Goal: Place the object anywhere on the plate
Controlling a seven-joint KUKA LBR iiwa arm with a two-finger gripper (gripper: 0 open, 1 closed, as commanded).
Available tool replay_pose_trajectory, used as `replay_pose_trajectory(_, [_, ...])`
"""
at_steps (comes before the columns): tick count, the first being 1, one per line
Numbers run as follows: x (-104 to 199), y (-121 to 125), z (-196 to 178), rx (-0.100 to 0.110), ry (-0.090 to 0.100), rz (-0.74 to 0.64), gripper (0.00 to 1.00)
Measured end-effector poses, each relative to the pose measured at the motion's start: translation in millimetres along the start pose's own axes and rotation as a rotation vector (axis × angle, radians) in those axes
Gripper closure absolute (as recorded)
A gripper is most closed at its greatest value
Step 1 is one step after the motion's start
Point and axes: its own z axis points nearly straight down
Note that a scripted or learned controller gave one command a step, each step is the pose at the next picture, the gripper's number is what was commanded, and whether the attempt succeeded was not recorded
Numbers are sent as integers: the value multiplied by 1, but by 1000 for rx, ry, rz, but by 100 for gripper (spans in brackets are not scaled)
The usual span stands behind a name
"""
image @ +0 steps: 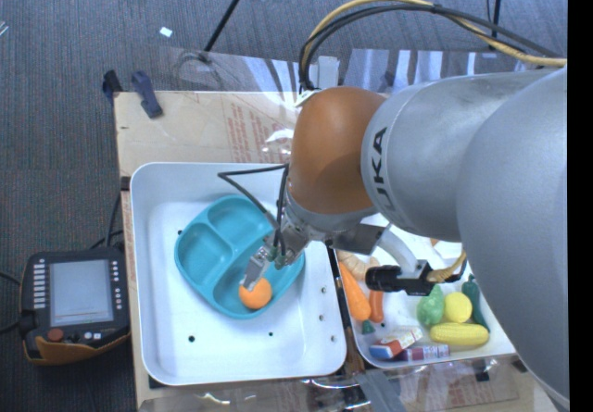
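Observation:
A blue sectioned plate lies in the left white bin. An orange ball-shaped object sits on the plate's near right section. My gripper hangs directly over it, its fingertips touching or just above the orange object's top. The grey arm with its orange band covers the plate's right edge.
The right bin holds toy food: a carrot, a green vegetable, a lemon, a corn cob and a small box. A teach pendant rests left of the bench.

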Motion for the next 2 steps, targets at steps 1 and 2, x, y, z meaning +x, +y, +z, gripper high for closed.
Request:
replay_pose_trajectory(1, [0,0,0,0,0,0,0])
replay_pose_trajectory(2, [0,0,0,0,0,0,0])
